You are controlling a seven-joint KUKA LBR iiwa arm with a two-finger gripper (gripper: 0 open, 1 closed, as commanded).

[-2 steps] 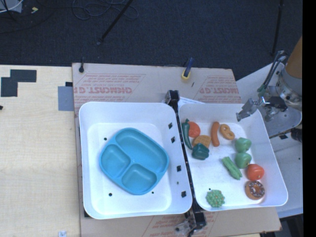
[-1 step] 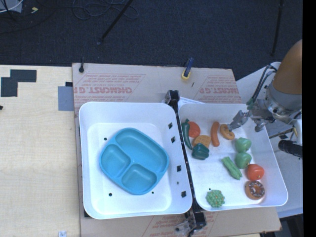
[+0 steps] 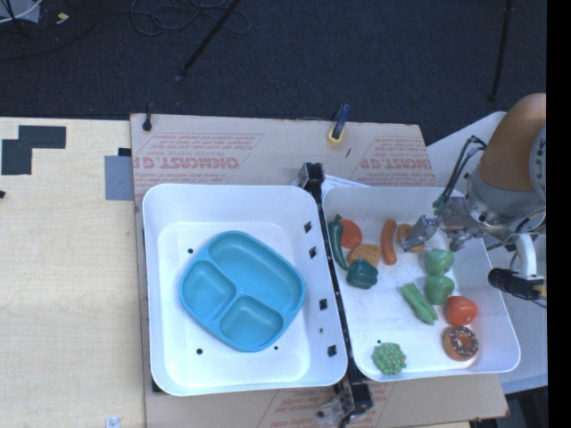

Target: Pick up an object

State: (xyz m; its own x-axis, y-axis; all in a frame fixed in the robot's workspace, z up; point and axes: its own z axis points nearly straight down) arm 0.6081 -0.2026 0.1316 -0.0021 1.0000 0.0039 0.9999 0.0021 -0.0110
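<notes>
Blue tray (image 3: 242, 290), white bins (image 3: 161, 239) (both), red tomato (image 3: 460, 310), green broccoli (image 3: 389, 358)

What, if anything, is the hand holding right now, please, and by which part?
It cannot be told. The hand sits low in the right bin, beside a small orange piece, but the view is too blurred to show a hold.

A robotics lab bench, set up for testing.
1 grey arm (image 3: 513, 163) reaches over 2 white bins (image 3: 169, 230) clamped onto cardboard sheeting (image 3: 223, 154); plastic toy food (image 3: 437, 288) fills 1 bin, and loose cables (image 3: 169, 7) trail across dark carpet behind.
</notes>
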